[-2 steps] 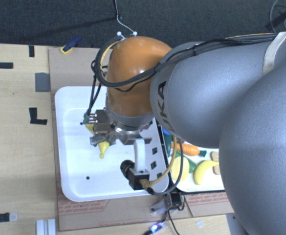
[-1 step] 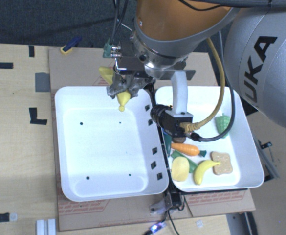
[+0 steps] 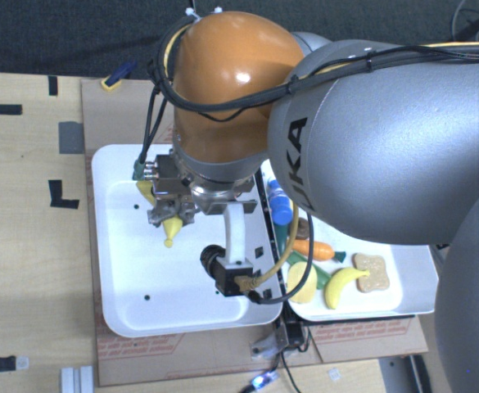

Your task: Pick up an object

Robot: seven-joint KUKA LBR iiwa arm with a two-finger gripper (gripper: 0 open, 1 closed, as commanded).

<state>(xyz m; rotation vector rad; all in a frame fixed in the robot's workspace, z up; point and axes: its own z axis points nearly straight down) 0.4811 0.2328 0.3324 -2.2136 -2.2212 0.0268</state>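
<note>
Reading "KA" on the grey arm (image 3: 386, 154), I cannot tell how the jaws (image 3: 172, 219) stand over the left bin (image 3: 116, 293).

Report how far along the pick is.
Done: the arm has reached over the left bin. In hand: the gripper sits at a yellow object; a grasp is unclear. Left: lifting it. The banana and carrot lie in the right bin.
</note>
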